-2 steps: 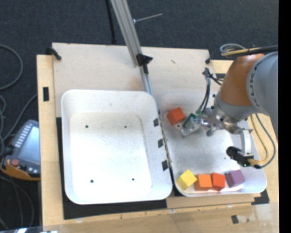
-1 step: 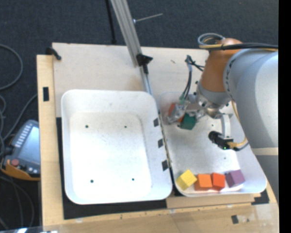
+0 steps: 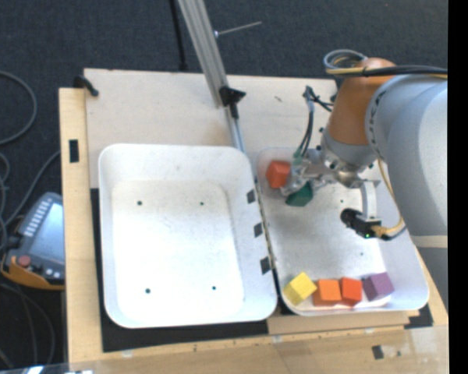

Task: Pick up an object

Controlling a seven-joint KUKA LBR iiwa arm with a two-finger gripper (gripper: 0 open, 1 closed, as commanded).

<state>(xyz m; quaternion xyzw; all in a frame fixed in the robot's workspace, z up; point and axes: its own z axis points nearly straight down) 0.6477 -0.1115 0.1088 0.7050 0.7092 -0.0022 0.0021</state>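
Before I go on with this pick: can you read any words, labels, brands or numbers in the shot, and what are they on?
No text can be read.
The handheld controller on the floor at left has a screen and keys, too small and blurred to read.
The blocks in the right bin, the orange object and the green object beside the gripper show plain colour, no markings.
The left bin carries dark dots, not writing.

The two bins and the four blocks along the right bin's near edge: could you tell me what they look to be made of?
The bins look like thin moulded plastic, white and slightly glossy, with rounded corners and lips. The yellow block, two orange blocks and purple block look matte and evenly coloured, possibly foam or painted wood; the view leaves that open.
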